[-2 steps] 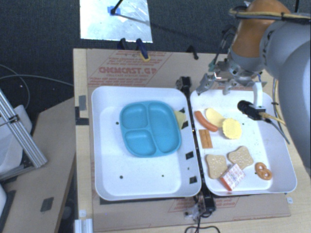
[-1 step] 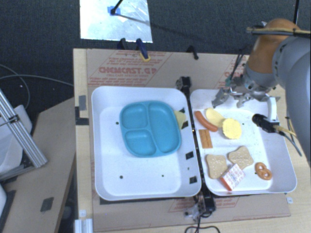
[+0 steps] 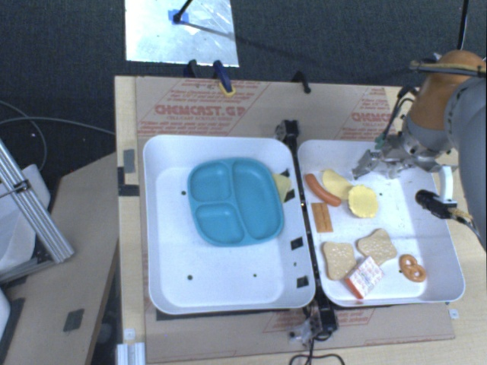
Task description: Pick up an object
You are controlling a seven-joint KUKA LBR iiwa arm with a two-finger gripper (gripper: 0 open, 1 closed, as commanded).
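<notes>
Gripper (image 3: pixel 367 163) over right bin (image 3: pixel 445 280), apparently holding nothing.

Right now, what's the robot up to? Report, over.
Pincer over right bin's back, nothing seen in it. Hotdog and yellow pieces lie just below. Nothing in between.

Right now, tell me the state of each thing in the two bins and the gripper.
Gripper: above the right bin, holding nothing.
Blue tray: flat in the left bin.
Hot dog: lying loose.
Bread slices: flat, side by side.
Pretzel: flat, apart from the rest.
</notes>
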